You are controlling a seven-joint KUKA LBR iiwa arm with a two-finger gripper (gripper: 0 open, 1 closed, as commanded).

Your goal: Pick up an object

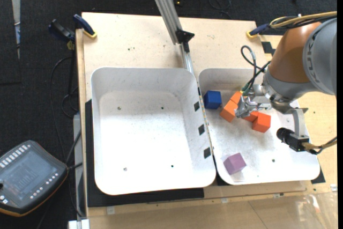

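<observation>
Pale wooden desk carries two shallow white plastic bins side by side. The left white bin holds no loose items. The right white bin holds four blocks. The grey arm with an orange band reaches in from the right, its end effector low over the bin's upper part; whether it is apart or together cannot be told. Two orange blocks lie at the end effector: one touching on its left, the other just right and below. A blue cube sits near the bin's left wall. A purple cube lies well apart, near the front.
</observation>
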